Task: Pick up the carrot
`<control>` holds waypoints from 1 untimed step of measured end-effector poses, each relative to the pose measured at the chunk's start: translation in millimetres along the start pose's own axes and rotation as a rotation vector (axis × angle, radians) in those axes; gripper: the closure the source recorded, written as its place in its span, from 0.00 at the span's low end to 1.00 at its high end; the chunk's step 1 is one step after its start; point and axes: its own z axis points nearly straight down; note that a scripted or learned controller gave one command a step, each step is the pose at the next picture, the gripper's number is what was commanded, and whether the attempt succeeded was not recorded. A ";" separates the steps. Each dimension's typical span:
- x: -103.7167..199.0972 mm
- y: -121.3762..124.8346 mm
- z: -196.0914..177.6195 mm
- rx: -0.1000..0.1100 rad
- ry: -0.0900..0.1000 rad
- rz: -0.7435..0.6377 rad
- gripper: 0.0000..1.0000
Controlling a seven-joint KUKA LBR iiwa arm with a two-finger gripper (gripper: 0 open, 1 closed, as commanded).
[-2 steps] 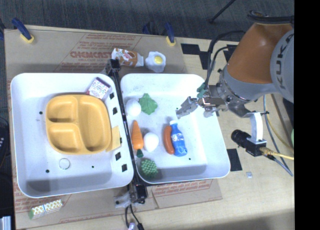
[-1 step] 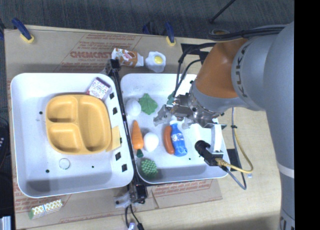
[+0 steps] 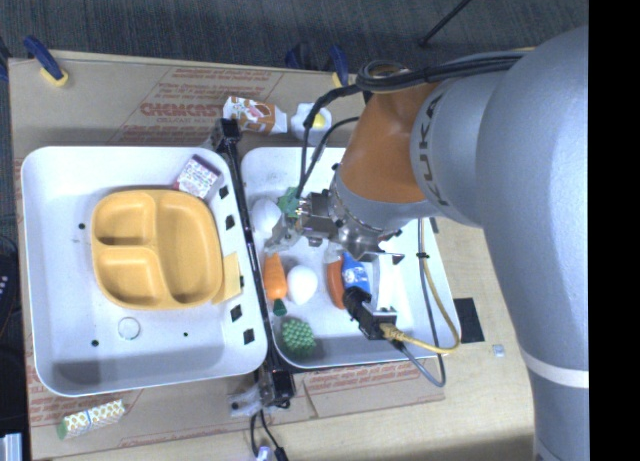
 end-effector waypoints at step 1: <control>-0.6 0.1 -0.1 -0.001 0.000 0.001 0.00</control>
